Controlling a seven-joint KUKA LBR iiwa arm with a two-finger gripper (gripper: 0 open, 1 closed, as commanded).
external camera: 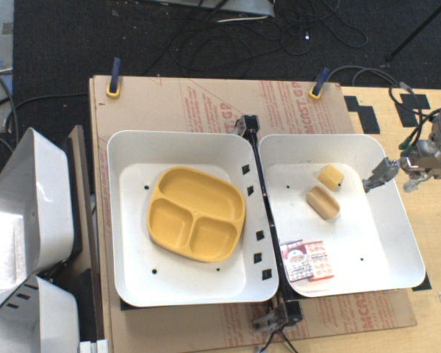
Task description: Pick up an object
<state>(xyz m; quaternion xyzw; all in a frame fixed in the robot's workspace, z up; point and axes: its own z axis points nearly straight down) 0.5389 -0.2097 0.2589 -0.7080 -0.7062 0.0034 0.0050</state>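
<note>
Two white bins are sitting side by side in front of you. Your left bin [125, 219] is carrying a yellow divided plate [195, 213] with bare floor all around it. Your right bin [397, 234] is holding a yellow block [330, 176] at the far side, a tan roll [323, 203] just near of it, and a red-and-white packet [307, 260] by the near-left rim; its right half is lying open. Your gripper [386, 173] is hanging over the bin's right rim, and you cannot tell how its fingers are standing; the arm is running off the right edge.
</note>
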